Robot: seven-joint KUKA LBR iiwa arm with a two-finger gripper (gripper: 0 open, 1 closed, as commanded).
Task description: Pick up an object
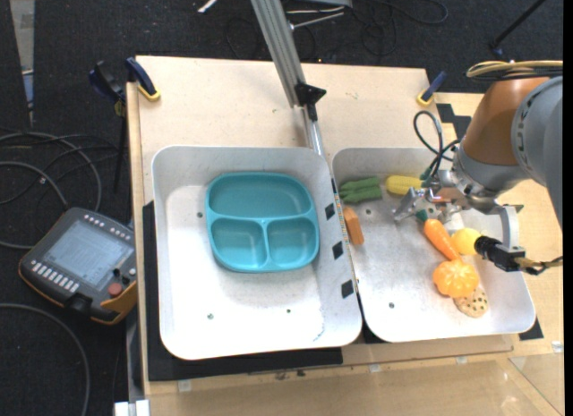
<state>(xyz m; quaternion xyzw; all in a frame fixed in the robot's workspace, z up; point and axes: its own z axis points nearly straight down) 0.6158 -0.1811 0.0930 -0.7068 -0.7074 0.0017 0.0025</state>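
You see the gripper (414, 206) spread with nothing between its fingers, just beside the carrot (440, 238), in the right bin (394, 316).

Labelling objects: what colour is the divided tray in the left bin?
Teal blue tray, clearest in the camera view.

Toy foods (448, 258) in right bin (385, 316)

The divided tray (262, 222) lies in the left bin (179, 316). Right of the tray, in the right bin (394, 316), lie a pepper (360, 190), carrot (439, 238), tangerine (455, 277) and cookie (472, 303).
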